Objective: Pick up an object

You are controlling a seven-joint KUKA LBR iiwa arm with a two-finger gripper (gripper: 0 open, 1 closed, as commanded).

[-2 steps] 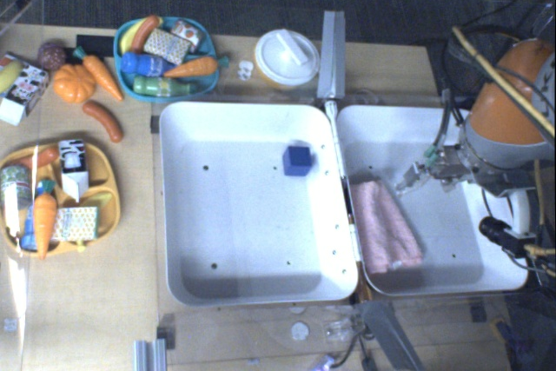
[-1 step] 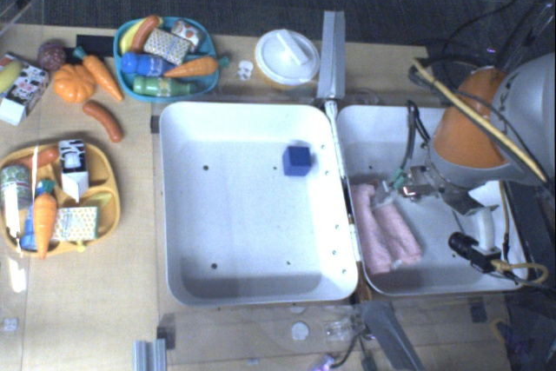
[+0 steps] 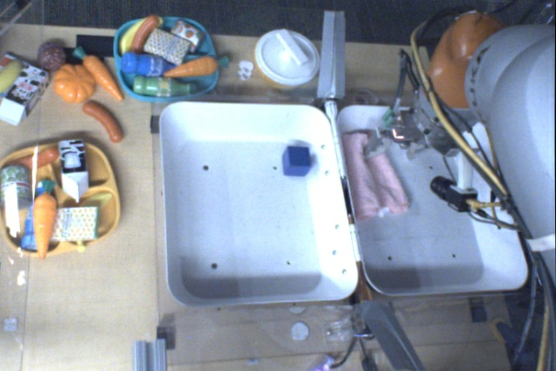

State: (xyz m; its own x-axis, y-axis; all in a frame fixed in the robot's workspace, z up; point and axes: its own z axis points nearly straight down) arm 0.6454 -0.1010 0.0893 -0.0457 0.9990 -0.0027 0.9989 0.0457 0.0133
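Note:
A small blue cube [image 3: 297,160] lies in the left bin [image 3: 217,265], right of its middle and towards the far wall. In the right bin [image 3: 434,269], a pink rolled cloth [image 3: 376,176] stretches along the left wall. My gripper [image 3: 395,135] hangs low over the right bin's far end, right at the upper tip of the pink cloth. The grey arm [image 3: 512,100] with its orange band covers the bin's right side. Cables and the wrist hide the gripper's tip.
On the bench to the left stand a blue bowl [image 3: 165,61] of toy food and a yellow plate [image 3: 61,200] with toy items. A toy pumpkin [image 3: 72,82], carrot and sausage [image 3: 102,119] lie loose. A white round lid [image 3: 287,56] sits behind the bins.

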